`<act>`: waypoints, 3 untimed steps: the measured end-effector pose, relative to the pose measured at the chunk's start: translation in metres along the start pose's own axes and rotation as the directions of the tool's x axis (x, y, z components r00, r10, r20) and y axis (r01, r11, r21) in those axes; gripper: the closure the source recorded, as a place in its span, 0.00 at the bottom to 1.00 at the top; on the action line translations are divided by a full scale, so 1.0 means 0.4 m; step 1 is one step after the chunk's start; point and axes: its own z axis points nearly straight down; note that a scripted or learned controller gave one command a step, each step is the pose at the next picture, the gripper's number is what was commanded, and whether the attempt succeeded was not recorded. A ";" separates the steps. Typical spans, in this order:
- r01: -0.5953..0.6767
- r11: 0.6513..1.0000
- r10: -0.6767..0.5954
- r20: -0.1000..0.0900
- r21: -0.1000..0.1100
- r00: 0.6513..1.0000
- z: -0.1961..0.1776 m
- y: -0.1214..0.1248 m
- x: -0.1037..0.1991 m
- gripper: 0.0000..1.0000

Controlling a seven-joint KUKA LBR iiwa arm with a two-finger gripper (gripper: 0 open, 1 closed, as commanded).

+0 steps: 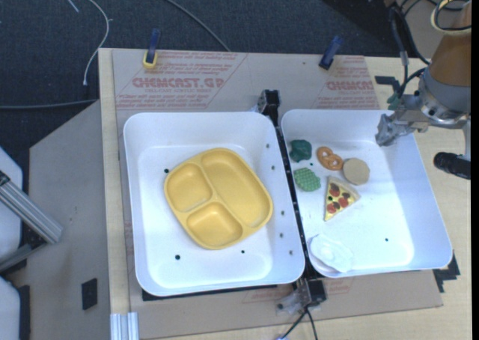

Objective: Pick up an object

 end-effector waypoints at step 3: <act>0.005 1.000 -0.005 -0.005 0.008 1.000 -0.116 -0.020 0.254 1.00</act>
